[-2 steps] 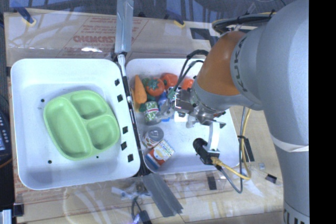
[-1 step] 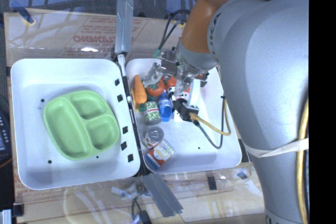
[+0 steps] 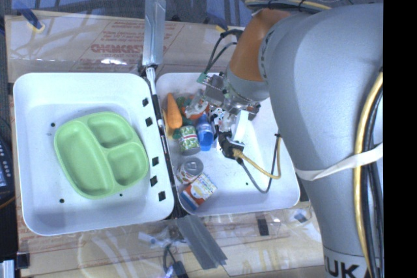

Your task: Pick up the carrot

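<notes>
The carrot (image 3: 172, 112) is orange and lies along the left wall of the right bin (image 3: 273, 172), near its back. My gripper (image 3: 214, 115) hangs low over the pile of items just to the right of the carrot. Its fingers are buried among the objects, and nothing shows between them. A blue bottle (image 3: 205, 135) and a green can (image 3: 187, 139) sit right below the gripper. The carrot lies free, apart from the gripper by a small gap.
A silver can (image 3: 191, 169) and a white-orange packet (image 3: 199, 191) lie toward the right bin's front left. The left bin (image 3: 39, 101) holds a green divided plate (image 3: 102, 153). A yellow cable (image 3: 257, 169) loops over the right bin's floor.
</notes>
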`<state>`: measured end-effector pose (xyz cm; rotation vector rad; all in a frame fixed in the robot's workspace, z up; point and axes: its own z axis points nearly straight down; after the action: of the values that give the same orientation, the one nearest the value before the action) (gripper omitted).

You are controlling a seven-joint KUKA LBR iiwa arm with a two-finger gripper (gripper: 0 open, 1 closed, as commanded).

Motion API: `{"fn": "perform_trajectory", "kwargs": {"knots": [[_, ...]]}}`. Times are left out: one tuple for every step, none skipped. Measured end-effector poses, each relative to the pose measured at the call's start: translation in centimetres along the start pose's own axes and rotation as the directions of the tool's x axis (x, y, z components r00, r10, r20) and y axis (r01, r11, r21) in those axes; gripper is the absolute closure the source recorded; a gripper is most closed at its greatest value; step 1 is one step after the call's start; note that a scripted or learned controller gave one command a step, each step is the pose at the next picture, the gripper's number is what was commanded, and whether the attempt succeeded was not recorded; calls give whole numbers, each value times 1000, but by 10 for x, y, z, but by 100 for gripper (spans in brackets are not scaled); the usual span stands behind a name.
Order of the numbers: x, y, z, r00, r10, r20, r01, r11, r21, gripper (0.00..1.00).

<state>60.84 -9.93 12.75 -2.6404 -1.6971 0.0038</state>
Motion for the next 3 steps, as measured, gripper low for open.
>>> {"fn": "perform_trajectory", "kwargs": {"knots": [[-10, 7, 10, 999, 39, -8, -40, 999, -11, 0], [-11, 7, 10, 999, 40, -8, -40, 999, -11, 0], [-10, -71, -62, 979, 203, 2, -203, 979, 5, 0]]}}
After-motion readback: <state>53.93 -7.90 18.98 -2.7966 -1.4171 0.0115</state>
